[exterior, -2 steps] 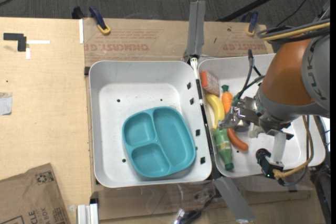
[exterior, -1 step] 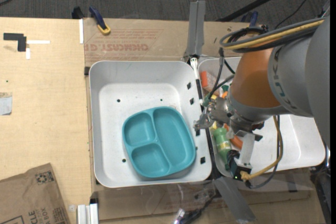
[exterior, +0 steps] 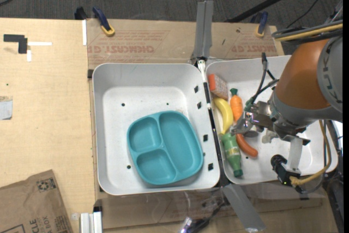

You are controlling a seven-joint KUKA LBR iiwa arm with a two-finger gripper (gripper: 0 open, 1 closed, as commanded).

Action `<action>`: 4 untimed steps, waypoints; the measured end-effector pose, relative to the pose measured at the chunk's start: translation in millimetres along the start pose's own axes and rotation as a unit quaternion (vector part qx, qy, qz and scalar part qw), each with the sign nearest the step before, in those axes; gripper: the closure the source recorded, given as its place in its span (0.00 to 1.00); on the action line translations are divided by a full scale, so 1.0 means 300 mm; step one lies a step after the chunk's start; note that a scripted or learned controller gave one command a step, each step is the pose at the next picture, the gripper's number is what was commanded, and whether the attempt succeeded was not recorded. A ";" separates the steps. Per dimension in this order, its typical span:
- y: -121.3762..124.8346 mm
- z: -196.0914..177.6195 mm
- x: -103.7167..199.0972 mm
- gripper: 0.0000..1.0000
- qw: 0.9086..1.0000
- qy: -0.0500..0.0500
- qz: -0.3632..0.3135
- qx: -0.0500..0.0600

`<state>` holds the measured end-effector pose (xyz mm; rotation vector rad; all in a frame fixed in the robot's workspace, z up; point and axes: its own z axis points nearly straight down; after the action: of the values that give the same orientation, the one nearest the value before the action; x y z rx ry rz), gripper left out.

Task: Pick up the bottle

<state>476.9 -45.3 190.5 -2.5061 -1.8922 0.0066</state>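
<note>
Against right bin's [exterior: 248, 178] left wall: green bottle [exterior: 232, 153] lying flat beside banana [exterior: 223, 113]. Gripper [exterior: 244, 126] poised just above bottle's neck; grip state unreadable.

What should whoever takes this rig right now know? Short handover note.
Gripper: low in the right white bin, over the toy food; finger state unreadable.
Green plastic bottle: lying along that bin's left wall, below the yellow banana, beside the orange carrot and a red sausage-shaped piece.
Teal divided plate: in the left bin.
Done: arm is near the bottle.
Left: grasp and lift; bottle not seen between the fingers.
</note>
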 end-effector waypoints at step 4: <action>-0.048 0.215 0.407 0.00 0.998 -0.013 0.054 -0.014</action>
<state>496.1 76.1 125.9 -2.6366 -1.7755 0.0140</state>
